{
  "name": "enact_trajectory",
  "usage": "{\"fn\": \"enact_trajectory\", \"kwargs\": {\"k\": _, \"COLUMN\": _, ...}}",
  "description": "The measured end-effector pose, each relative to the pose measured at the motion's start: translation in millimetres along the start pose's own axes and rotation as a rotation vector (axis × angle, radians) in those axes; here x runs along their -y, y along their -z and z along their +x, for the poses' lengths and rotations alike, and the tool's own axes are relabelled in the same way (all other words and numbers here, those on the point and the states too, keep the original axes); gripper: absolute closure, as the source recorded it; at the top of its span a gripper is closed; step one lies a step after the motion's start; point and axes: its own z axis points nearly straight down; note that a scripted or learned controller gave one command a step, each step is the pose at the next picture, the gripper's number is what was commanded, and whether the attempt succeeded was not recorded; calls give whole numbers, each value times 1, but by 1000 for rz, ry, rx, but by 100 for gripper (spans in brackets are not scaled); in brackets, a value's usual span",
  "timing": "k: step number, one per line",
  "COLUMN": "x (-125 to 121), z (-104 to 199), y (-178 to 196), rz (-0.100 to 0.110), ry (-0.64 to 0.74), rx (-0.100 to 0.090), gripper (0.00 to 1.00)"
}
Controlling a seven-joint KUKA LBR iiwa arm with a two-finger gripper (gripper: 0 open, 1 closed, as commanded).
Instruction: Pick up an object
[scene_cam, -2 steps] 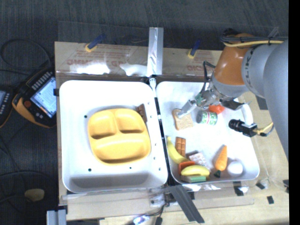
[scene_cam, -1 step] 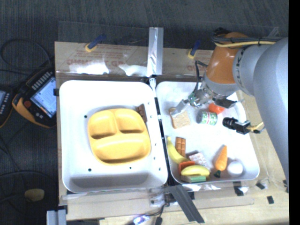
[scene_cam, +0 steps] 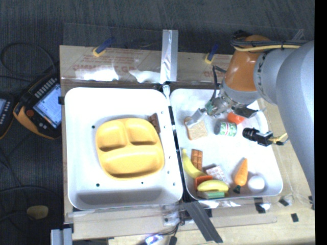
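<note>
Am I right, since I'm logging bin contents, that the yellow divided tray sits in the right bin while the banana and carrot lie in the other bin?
Not quite. The camera view shows the yellow divided tray in the left bin, not the right one. The banana and carrot do lie in the other bin, the right bin.

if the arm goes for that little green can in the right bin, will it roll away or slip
Probably rolls: the green can lies on its side on the right bin floor. Its rounded wall looks smooth, so it may slip. It looks small and likely light, so a nudge could shift it.
</note>
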Motion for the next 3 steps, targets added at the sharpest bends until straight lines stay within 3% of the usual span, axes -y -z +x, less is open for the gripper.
{"fn": "enact_trajectory", "kwargs": {"k": 1, "x": 18, "z": 15, "y": 1, "rz": -5, "ry": -180, "rx": 2, "gripper": 0}}
{"fn": "enact_trajectory", "kwargs": {"k": 2, "x": 30, "z": 26, "y": 1, "rz": -7, "ry": -263, "rx": 1, "gripper": 0}}
{"fn": "enact_trajectory", "kwargs": {"k": 3, "x": 29, "z": 24, "y": 1, "rz": -6, "ry": -222, "rx": 2, "gripper": 0}}
